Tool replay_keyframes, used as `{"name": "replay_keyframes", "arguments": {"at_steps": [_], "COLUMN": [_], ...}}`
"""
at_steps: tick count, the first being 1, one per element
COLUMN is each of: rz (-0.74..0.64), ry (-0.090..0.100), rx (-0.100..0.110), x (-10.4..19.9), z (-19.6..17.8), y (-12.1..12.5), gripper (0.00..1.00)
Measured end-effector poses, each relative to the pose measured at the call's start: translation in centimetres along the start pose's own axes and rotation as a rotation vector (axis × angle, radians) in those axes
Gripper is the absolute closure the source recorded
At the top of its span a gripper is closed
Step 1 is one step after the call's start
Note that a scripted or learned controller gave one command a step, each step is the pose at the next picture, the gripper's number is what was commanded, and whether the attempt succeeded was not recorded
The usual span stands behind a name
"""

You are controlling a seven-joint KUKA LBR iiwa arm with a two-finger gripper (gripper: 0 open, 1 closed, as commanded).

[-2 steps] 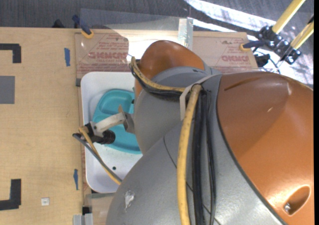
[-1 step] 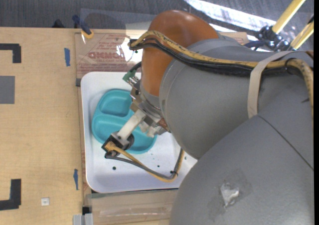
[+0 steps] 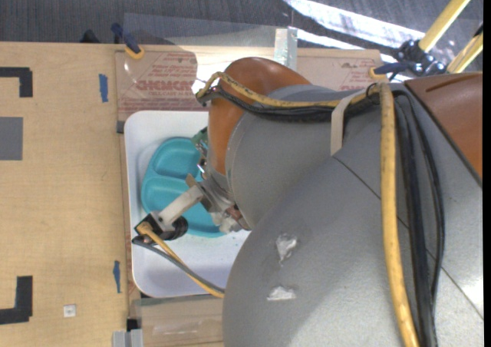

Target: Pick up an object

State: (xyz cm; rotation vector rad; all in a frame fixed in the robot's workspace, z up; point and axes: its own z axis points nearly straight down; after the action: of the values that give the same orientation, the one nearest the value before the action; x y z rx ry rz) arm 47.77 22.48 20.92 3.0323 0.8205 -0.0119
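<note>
A turquoise lobed plastic object (image 3: 167,178) lies in the left part of the white bin (image 3: 165,280), near its left wall. My gripper (image 3: 221,213) is down in the bin at the object's right edge, mostly covered by the grey wrist and its orange band. Whether anything is between its fingers is hidden from view. A small green bit (image 3: 202,138) peeks out beside the arm, just above the turquoise object.
The bulky grey arm (image 3: 330,215) covers the right half of the view and most of the bin. A wooden board (image 3: 57,184) with black marks and blue tape lies left of the bin. A clear sheet over cardboard (image 3: 165,77) stands behind it.
</note>
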Motion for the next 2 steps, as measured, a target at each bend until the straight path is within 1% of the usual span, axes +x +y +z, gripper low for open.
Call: {"name": "replay_keyframes", "arguments": {"at_steps": [1,2], "rz": [0.326,0.327], "ry": [0.007,0.018], "rx": [-0.001,0.002], "x": [0.1,0.2], "z": [1.0,-14.5], "y": [0.1,0.1], "gripper": [1.00,1.00]}}
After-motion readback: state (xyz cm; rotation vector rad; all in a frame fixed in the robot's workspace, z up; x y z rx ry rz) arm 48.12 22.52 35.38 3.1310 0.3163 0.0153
